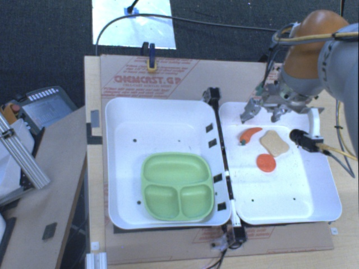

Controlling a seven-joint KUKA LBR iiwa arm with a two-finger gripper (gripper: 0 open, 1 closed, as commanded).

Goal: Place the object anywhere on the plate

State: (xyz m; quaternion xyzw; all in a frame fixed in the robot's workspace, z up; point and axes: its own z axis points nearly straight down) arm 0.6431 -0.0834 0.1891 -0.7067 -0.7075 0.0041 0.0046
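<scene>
A grey KUKA arm reaches in over the right-hand bin (pixel 322 203), its end effector (pixel 263 112) hanging with fingers spread apart and nothing between them, just above and beyond the orange pepper-shaped toy (pixel 250 134). That toy lies on the bin floor, touching nothing, with a tan slice of toy bread (pixel 274 143) just beside it on the side away from the plate and a red-orange disc (pixel 266 162), possibly a tomato slice, near the bread's front edge. Which of the three is the object to be moved cannot be told, though the pepper sits closest to the open fingers. The green divided plate (pixel 177 185) waits in the neighbouring bin (pixel 123 150), well apart from the pepper, across the dividing rims. The pepper looks like light, stiff, smooth plastic, likely to slip or roll. A pinch across its narrow middle, fingers set crosswise to its length, seems the surest hold. The flat bread and disc would give less to grip.
</scene>
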